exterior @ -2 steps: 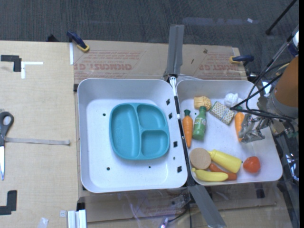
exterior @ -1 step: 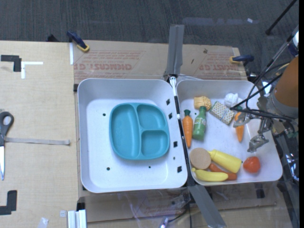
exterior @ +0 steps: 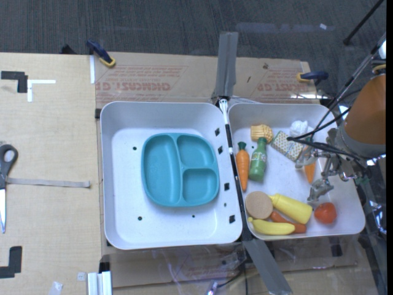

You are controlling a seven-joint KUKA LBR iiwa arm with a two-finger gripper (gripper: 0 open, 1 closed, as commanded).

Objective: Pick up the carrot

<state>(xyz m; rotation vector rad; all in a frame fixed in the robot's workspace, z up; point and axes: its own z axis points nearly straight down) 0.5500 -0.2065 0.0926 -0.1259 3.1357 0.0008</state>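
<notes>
The carrot (exterior: 242, 166) lies in the right bin (exterior: 344, 229), close against that bin's left wall, its green top pointing away toward the far rim and its orange tip toward the near side. Just beside it on the right stands a green bottle (exterior: 258, 160), and a corn cob (exterior: 261, 132) sits beyond the two. Nearer the front rim lie a round tan disc (exterior: 260, 205), a yellow bottle (exterior: 292, 208) and a banana (exterior: 274, 227), with a red tomato (exterior: 325, 212) further right.

The hand (exterior: 319, 177) hangs over the right half of the same bin, well apart from the carrot (several items lie between them). Whether its fingers are spread or pressed together cannot be told from this slant; thin metal parts and cables clutter that spot.

The left bin (exterior: 116, 183) holds a teal divided plate (exterior: 181, 169). On the table (exterior: 43, 152) at the far left lie scissors (exterior: 5, 171).
</notes>
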